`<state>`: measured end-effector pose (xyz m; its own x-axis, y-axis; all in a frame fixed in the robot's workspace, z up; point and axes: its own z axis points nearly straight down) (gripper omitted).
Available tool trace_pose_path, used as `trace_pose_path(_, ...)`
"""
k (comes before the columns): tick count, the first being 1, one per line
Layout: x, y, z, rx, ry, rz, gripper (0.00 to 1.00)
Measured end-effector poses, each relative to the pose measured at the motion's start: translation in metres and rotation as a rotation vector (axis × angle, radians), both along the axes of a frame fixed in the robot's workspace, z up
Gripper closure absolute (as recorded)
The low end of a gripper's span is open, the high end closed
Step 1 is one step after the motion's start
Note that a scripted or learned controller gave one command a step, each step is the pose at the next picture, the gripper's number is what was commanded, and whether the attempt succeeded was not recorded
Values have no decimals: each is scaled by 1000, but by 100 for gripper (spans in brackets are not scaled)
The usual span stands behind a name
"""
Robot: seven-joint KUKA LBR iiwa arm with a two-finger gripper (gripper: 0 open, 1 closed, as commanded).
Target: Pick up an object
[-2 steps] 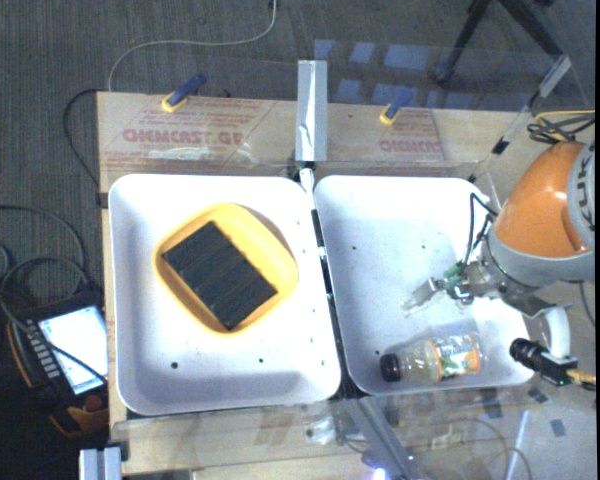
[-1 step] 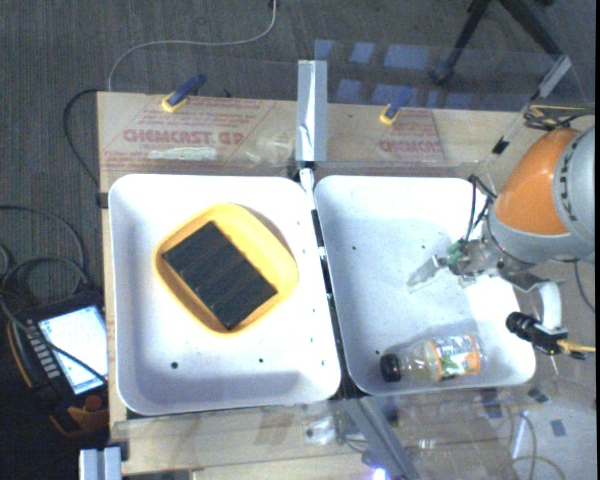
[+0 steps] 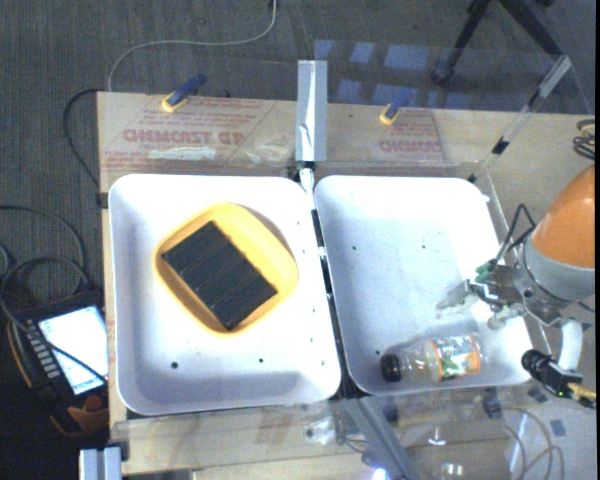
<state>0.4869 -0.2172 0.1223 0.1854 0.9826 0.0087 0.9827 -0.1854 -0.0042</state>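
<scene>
Two shallow white bins sit side by side on the counter (image 3: 230, 133), and they hold two loose things in all, one apiece. The left bin (image 3: 140, 368) carries a single yellow dish (image 3: 280, 258) with a dark, ribbed rectangular pad (image 3: 220, 273) lying inside it, set at a slant near the bin's middle. The right bin (image 3: 400, 218) carries a single clear plastic bottle (image 3: 435, 358) with a black cap and an orange and green label; it lies on its side along the bin's near wall, cap pointing toward the left bin. One arm (image 3: 570, 233) comes in from the right, its orange band rounded above the grey wrist, and its gripper (image 3: 495, 288) hangs over the right bin's right side, just above and to the right of the bottle but apart from it. The metal parts at the gripper's tip are small and tangled with cables, so I cannot tell whether the fingers stand wide or narrow; nothing is seen between them. On the counter's far edge there are two small clips with yellow and blue ends, one (image 3: 183, 93) behind the left bin and one (image 3: 392, 111) behind the right, and one upright grey post (image 3: 310, 113) stands between the bins at the back. One tablet-like device (image 3: 68, 343) with a lit screen lies on the floor to the left of the counter.
</scene>
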Motion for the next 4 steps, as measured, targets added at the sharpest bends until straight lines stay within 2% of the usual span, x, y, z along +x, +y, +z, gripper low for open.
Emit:
trace_pose_path(1, -2, 0, -5, -9, -3, 249, 0)
trace_pose_path(2, -2, 0, -5, -9, -3, 249, 0)
trace_pose_path(3, 1, 7, -30, -15, -13, 461, 0)
trace_pose_path(4, 4, 8, -20, -15, -21, 462, 100)
